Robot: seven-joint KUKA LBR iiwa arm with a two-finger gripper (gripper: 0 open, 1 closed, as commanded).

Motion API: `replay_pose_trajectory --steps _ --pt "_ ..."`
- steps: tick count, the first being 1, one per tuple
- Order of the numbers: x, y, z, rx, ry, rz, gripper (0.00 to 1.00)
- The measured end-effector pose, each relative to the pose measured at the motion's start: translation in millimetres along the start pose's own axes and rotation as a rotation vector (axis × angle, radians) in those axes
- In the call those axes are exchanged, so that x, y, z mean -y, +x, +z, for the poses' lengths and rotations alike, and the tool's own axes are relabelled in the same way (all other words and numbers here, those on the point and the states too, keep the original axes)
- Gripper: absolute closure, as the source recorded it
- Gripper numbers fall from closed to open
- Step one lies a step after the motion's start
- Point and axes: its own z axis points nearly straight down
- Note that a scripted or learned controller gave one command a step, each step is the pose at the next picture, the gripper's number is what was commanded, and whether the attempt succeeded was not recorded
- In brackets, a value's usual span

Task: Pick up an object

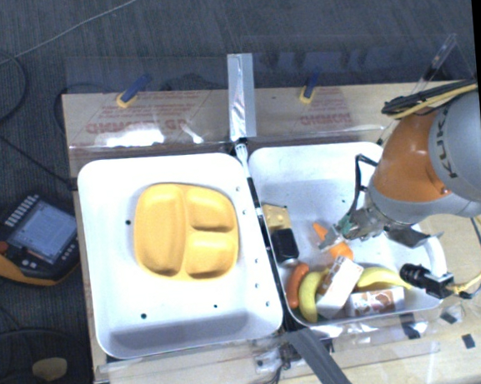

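My gripper (346,227) hangs low over the middle of the right bin (306,177), below the arm's orange band (406,177). Just left of it lies a small orange piece (320,232), and another orange piece (340,252) sits right below it. Along the bin's front lie an orange carrot (294,282), a yellow-green banana (310,295), a white box (340,282), a yellow fruit (379,278) and a carton with a red label (376,301). A black block (284,243) and a brownish packet (275,219) rest by the bin's left wall.
The left bin (113,265) holds a yellow divided plate (185,229). A black fitting with a yellow cable (424,278) lies over the right bin's front right corner. A handheld controller (35,238) rests on the floor at the far left.
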Motion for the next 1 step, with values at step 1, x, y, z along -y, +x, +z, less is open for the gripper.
replay_pose_trajectory --steps 1 --pt "1.8 60.9 -82.9 -0.007 0.017 -0.113 1.0"
